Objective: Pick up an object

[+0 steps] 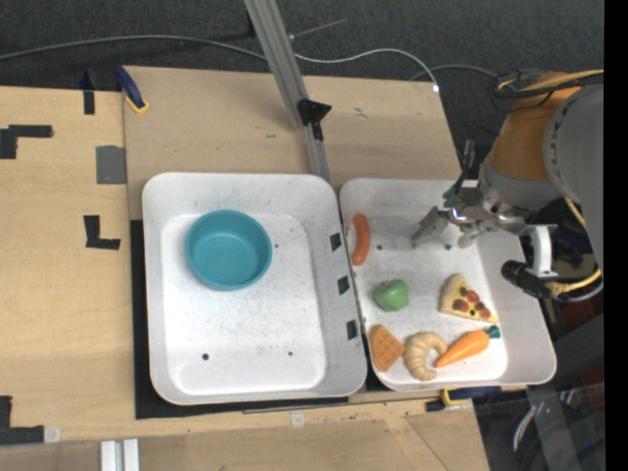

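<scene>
My gripper [447, 232] hangs over the upper part of the right bin [525, 361], its fingers [428, 232] spread open with nothing between them. Several toy foods lie in this bin. An orange sausage [359, 238] is to the gripper's left, near the bin's left wall. Below the gripper are a green pepper [392, 294] and a pizza slice [466, 300]. Along the front lie a waffle [386, 346], a croissant [422, 353] and a carrot [461, 346].
A blue bowl [229, 249] sits in the left bin [245, 361]. A grey pole [285, 57] slants up from the bench behind the bins. The arm's orange band [520, 145] and cables crowd the right side.
</scene>
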Robot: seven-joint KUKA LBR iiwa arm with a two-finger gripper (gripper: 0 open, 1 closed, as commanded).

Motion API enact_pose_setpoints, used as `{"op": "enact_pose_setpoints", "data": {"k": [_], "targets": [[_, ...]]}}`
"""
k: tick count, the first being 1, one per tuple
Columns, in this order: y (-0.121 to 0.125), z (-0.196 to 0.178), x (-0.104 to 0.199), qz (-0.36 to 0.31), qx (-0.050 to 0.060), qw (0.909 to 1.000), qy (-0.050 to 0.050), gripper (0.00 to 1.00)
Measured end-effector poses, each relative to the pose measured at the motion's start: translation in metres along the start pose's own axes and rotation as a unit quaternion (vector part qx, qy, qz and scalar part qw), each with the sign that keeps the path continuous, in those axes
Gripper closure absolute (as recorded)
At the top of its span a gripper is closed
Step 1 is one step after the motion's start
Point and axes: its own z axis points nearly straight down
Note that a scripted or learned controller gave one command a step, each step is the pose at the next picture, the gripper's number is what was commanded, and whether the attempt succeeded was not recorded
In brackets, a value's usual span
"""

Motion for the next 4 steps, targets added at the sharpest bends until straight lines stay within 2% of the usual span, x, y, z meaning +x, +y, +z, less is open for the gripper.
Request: {"op": "enact_pose_setpoints", "data": {"k": [1, 3, 4], "targets": [[0.001, -0.013, 0.0, -0.001, -0.002, 1.0, 0.0, 1.0], [0.002, -0.14, 0.005, 0.0, -0.006, 1.0, -0.001, 1.0], [0.003, -0.173, 0.005, 0.0, -0.004, 1.0, 0.0, 1.0]]}}
